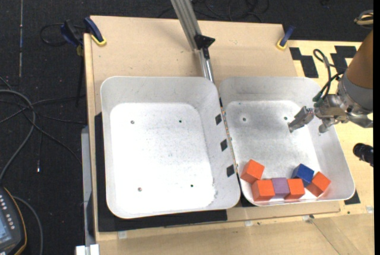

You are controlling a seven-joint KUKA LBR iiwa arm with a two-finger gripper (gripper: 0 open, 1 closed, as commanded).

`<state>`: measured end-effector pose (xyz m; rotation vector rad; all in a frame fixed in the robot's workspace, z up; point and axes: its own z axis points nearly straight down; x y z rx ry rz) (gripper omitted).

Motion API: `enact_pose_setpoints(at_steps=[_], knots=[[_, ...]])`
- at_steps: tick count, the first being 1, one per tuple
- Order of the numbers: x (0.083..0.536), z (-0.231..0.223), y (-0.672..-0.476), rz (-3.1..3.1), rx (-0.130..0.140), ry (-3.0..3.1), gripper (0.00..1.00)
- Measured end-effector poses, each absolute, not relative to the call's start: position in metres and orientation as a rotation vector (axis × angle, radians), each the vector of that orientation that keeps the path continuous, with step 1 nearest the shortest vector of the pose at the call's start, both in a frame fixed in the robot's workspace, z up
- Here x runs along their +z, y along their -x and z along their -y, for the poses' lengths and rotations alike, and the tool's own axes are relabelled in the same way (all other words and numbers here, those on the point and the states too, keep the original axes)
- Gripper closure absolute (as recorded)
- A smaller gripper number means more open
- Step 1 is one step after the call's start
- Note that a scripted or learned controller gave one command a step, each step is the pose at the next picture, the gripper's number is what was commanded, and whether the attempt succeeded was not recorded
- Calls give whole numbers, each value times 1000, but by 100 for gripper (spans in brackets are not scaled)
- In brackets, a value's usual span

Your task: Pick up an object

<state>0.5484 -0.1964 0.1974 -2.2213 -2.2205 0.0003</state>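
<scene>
Blocks crowd the right bin's six o'clock edge; the spread, empty gripper at two o'clock must descend toward them.

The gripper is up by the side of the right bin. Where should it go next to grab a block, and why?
Probably toward the near edge of the right bin. The gripper sits above bare floor, while the blocks cluster there; the orange block on the left looks easiest, being a bit apart.
</scene>
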Motion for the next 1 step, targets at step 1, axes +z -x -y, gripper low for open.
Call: enact_pose_setpoints(at_steps=[1], knots=[[91, 210, -614, 2229, 1, 2218, 0]])
